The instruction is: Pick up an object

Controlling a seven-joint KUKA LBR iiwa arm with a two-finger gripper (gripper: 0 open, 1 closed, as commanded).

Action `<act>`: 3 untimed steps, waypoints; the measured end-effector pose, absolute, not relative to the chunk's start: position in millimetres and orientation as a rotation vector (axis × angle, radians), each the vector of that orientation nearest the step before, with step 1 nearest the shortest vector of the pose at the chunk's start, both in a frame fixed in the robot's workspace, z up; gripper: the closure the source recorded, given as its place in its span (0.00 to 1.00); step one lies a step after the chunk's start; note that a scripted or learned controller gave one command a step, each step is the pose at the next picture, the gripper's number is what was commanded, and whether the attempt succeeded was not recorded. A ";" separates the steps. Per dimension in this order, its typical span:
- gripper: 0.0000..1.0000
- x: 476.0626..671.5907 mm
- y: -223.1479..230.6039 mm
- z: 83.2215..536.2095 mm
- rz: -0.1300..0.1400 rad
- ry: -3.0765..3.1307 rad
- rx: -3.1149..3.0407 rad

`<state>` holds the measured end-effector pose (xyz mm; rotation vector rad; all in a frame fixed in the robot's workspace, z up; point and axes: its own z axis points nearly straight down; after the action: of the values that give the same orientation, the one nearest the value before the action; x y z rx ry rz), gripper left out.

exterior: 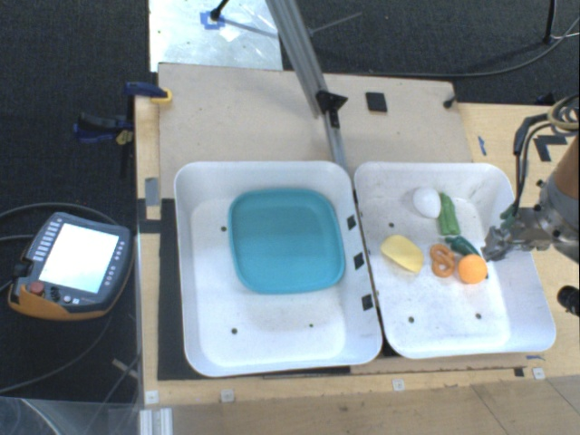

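The right bin (pixel 507 320) holds several small objects: a white ball (pixel 427 201), a light green pod (pixel 448 214), a yellow lump (pixel 403 253), an orange pretzel shape (pixel 442 261), an orange ball (pixel 472 269) and a dark green piece (pixel 464 245). My gripper (pixel 497 246) hangs low over the right side of this bin, just right of the dark green piece and above the orange ball. Nothing is visibly held by it.
A teal square plate (pixel 286 240) lies in the left bin (pixel 204 333). A metal pole (pixel 304 57) slants across the back of the bench. A teach pendant (pixel 71 263) sits on the floor at the left. Clamps (pixel 109 127) grip the bench's left edge.
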<state>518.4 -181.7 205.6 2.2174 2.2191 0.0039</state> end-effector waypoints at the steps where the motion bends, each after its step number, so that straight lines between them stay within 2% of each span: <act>1: 1.00 518.7 -181.8 212.6 0.001 2.221 2.220; 3: 1.00 544.6 -86.5 215.0 0.003 2.226 2.217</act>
<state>544.6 -86.5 215.0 2.2168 2.2260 0.0026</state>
